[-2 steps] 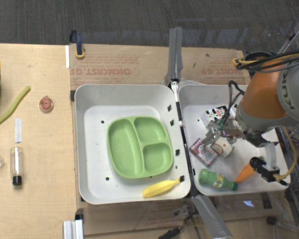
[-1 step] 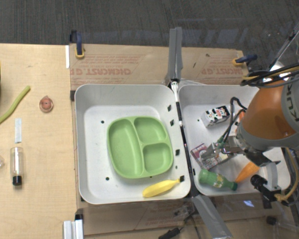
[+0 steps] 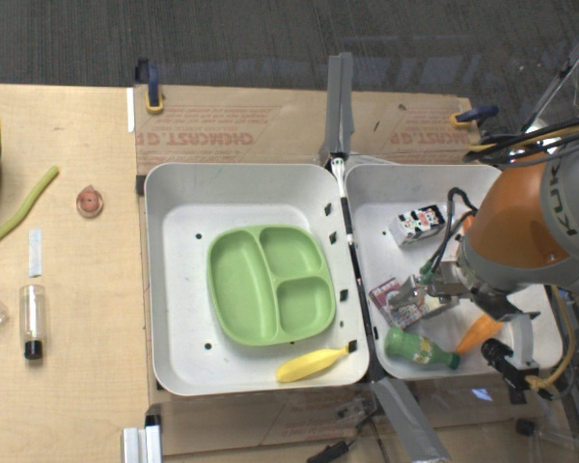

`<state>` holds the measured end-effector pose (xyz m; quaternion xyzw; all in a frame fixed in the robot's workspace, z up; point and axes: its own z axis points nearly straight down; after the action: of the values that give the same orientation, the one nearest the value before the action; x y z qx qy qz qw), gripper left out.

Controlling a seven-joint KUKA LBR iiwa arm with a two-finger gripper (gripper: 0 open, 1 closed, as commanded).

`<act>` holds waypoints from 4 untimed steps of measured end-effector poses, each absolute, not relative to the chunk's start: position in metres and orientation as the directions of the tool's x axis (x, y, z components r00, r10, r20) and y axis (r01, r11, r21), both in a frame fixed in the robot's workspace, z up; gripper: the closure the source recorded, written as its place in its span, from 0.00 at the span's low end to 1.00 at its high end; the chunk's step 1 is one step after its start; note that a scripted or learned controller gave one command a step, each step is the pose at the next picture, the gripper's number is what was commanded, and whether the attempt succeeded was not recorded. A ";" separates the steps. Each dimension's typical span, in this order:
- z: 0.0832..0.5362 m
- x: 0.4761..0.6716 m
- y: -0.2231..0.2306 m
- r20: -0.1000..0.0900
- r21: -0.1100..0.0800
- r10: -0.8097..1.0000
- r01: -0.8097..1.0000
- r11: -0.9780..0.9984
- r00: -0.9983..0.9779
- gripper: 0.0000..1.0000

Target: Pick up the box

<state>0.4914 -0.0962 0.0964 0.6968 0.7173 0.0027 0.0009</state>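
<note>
My hand (image 3: pixel 423 295) is hanging low in the right bin (image 3: pixel 367 258), near its middle, with the arm coming in from the view's right. Apart or together, I can't tell; the wrist is hiding that, and nothing is showing clamped in it. It is sitting just beside a crumpled pink-and-silver packet (image 3: pixel 391 299), on the packet's right edge, maybe touching it.

The box (image 3: pixel 420 223) is lying flat on the bin floor, apart from my hand, toward the far wall: up the view from the hand, almost straight up, hardly any offset sideways. It is small and white with dark and red print. Its long axis is running roughly left to right across the view, with the right end tipped a bit toward the far wall. Nothing is touching it and the floor around it is open.

On the near side of my hand a green bottle (image 3: pixel 420 347) is lying on its side, and an orange piece (image 3: pixel 480 333) is lying to its right. Both are sitting opposite the box.

My judgement: I'm not over the target yet, so the next move is calling for a lift, a shift toward the far wall, and closing across the box's short side.

The left bin (image 3: pixel 159 278) is holding a green plate (image 3: pixel 270 283) and a banana (image 3: pixel 312 364), well apart from all this.
</note>
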 end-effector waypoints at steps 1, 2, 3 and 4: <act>0.106 0.493 -0.098 0.001 0.009 1.000 1.000 0.025 -0.025 1.00; 0.191 0.478 -0.021 -0.001 -0.003 0.996 0.996 0.093 -0.093 1.00; 0.190 0.567 -0.070 -0.001 -0.003 0.988 0.988 0.156 -0.156 1.00; 0.190 0.551 -0.027 -0.001 -0.005 0.997 0.997 0.074 -0.075 1.00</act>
<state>0.5509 -0.0269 0.1904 0.6803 0.7330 -0.0020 -0.0012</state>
